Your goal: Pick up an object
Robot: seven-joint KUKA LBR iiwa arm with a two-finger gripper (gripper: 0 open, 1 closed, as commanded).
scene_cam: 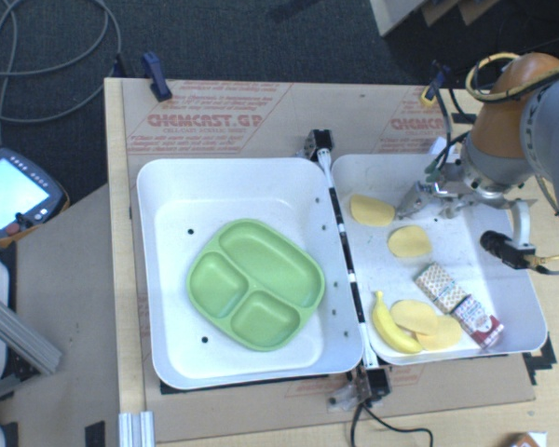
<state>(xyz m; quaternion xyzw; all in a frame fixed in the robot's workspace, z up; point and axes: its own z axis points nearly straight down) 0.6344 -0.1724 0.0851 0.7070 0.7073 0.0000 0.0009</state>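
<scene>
Camera view: gripper [427,196] hangs at the right bin's [531,287] twelve o'clock, above a yellow chip [372,210]; its grip I cannot tell.

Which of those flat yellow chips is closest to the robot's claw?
The chip at the right bin's upper left, just left of the gripper. Another chip lies lower; two more rest by the banana.

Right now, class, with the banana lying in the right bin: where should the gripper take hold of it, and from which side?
Grip the banana at its bare upper half, coming straight down, closing across its width. The yellow chips overlap its lower end, and the bin wall crowds its left side.
</scene>
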